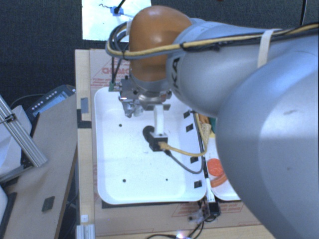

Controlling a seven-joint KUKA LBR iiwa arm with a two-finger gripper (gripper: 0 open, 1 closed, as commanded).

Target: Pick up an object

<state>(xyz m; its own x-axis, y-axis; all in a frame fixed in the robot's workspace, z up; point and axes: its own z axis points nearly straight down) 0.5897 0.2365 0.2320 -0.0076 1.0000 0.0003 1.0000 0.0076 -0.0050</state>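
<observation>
From my station I see the gripper (141, 107) hanging below the orange band of the arm (234, 83), over the far half of the left bin (114, 188), a little nearer that bin's far rim than its middle. Its lower end is tucked under the wrist housing, so I cannot tell whether it is spread or pressed together, and I see nothing gripped in it. On the left bin's white floor below it I make out a few small dark dots (124, 180), one toward the left wall and two toward the near rim. The arm crosses in from the left bin's right side and covers most of the right bin (228, 196), leaving a thin strip of it just past the left bin's right rim. In that strip lies an orange round object (215, 167), beside the near half of the left bin's right rim and well apart from the gripper. Farther along that rim a yellowish thing (204, 128) pokes out from under the arm; I cannot tell what it is. Both bins rest on a cardboard sheet (102, 68) that shows beyond the left bin's far rim. Off the left bin's left side stand a grey keypad unit (50, 99) and an aluminium rail (20, 138).
</observation>
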